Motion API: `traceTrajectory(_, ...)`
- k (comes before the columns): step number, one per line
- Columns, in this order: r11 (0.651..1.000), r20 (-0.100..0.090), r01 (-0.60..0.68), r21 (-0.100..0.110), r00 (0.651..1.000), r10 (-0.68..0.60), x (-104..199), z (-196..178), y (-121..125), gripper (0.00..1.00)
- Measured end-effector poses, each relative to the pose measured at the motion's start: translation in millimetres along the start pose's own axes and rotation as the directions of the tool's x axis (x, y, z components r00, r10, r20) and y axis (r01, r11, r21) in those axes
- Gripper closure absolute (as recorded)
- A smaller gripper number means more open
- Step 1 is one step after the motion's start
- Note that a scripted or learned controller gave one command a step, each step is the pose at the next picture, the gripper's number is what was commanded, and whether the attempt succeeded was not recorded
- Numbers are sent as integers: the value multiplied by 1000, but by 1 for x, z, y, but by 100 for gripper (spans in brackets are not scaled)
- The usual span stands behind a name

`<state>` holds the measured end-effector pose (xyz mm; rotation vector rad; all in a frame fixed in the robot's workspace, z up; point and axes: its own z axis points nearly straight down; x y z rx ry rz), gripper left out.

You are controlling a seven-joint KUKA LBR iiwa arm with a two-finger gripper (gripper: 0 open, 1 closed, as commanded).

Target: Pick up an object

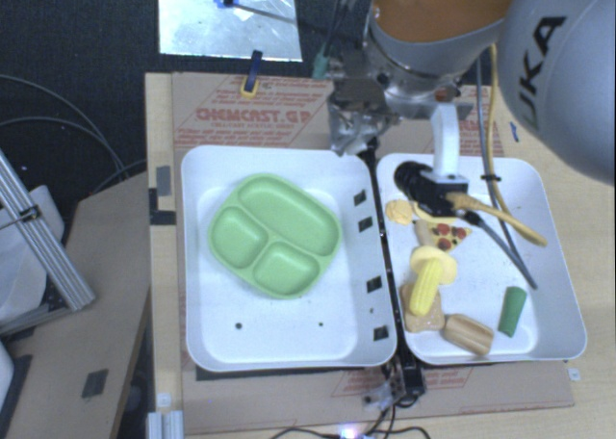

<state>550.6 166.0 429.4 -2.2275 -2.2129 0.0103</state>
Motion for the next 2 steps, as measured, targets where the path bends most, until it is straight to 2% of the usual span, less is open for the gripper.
traceTrajectory(1,1000,2,-1,9,1000,1,-71,155,-5,100)
traceTrajectory(2,1000,-4,11,-9,1000,-11,-65,135,-2,100)
